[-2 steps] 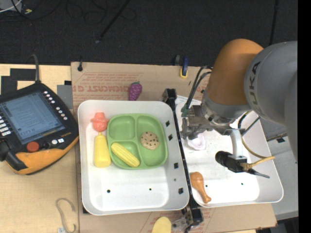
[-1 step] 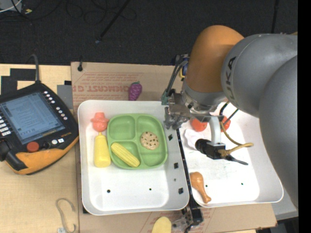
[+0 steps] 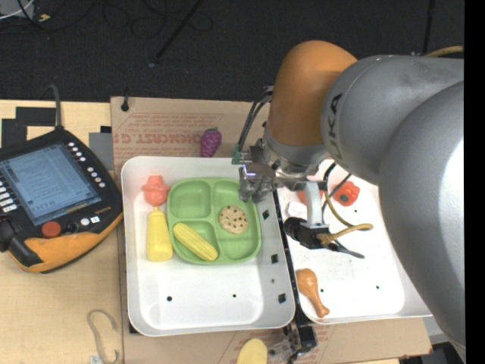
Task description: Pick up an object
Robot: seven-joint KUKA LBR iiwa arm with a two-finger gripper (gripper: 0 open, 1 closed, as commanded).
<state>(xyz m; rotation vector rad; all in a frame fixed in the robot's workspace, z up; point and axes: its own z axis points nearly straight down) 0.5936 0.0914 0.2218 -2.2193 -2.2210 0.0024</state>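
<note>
A teach pendant (image 3: 49, 196) with a lit screen lies on the surface (image 3: 45, 309) at the left of the frame. A purple grape toy (image 3: 211, 142) rests on cardboard (image 3: 163, 127) at upper centre. A metal hook (image 3: 104, 336) lies at lower left.

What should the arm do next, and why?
Probably lower a little and towards the cookie. The gripper hangs over the green tray's upper right compartment, just above the cookie, with nothing seen between its fingers, so that looks the nearest thing to grasp.
</note>
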